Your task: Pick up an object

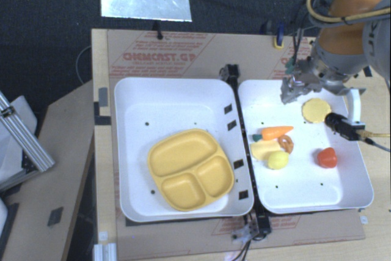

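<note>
While the left bin is sitting on the bench with its near edge toward the bottom of the view, a yellow divided tray is lying in it, slightly toward the bin's right and lower part, turned at an angle so that its large compartment is facing the upper left and its two smaller compartments the lower right. A dark divider with clips is running between the two bins where their walls are meeting.

In the right bin, a small group of toy foods is lying near the middle: an orange carrot is pointing sideways, a pale yellow piece is resting just below it, a yellow lemon is touching that piece at its lower right, and a brown pretzel is lying just beside the carrot's right end. Farther right, a pale yellow round disc is lying near the bin's upper part, and a red tomato is sitting well apart from the group, toward the right wall.

The gripper is hanging over the upper part of the right bin, just left of the disc, and nothing is showing between its fingers; whether they are parted or together I cannot tell. The grey arm with its orange band is reaching in from the upper right.
</note>
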`<action>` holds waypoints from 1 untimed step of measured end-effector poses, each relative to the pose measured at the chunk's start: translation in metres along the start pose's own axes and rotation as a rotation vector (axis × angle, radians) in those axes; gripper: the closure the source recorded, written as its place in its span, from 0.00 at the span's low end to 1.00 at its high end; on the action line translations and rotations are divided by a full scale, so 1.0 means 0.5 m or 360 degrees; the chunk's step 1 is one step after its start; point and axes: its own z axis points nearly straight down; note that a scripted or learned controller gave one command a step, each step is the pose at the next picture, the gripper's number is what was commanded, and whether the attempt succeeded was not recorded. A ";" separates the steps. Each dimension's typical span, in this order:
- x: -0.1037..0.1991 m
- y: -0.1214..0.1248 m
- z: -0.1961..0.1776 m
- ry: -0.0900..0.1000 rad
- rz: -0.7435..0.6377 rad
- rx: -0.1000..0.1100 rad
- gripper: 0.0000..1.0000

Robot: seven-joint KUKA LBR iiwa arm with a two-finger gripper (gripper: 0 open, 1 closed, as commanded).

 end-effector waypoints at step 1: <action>0.099 -0.023 -0.012 0.0000 0.0000 0.0001 1.00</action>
